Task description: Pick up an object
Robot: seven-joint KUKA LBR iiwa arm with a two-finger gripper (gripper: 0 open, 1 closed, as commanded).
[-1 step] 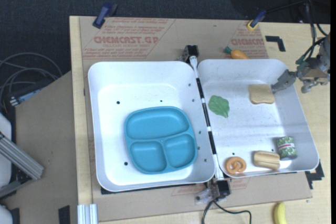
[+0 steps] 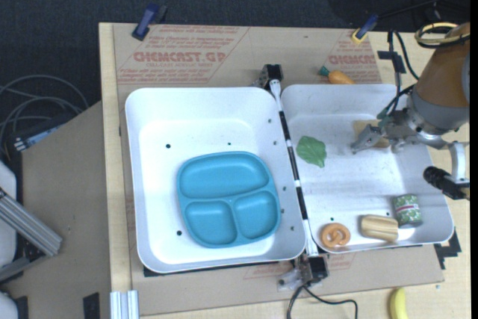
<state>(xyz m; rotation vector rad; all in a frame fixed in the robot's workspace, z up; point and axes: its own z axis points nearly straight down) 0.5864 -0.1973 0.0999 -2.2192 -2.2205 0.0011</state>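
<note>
My gripper [image 2: 371, 137] hangs low over the upper part of the right bin [image 2: 351, 183], below the arm's orange band [image 2: 448, 75]. A small tan thing [image 2: 366, 126] lies right at the gripper's tip, partly hidden by it. A green leaf-shaped piece [image 2: 311, 151] rests to the gripper's left, apart from it. Along the bin's near edge lie a round pretzel-like ring [image 2: 335, 235], a tan bread roll [image 2: 379, 228] and a small green-labelled can [image 2: 407, 210].
The left bin [image 2: 149, 131] holds a blue three-compartment plate [image 2: 228, 198]. A small carrot [image 2: 340, 76] lies on the bench behind the right bin, and a banana [image 2: 398, 304] near the front edge. A black divider [image 2: 287, 153] runs between the bins.
</note>
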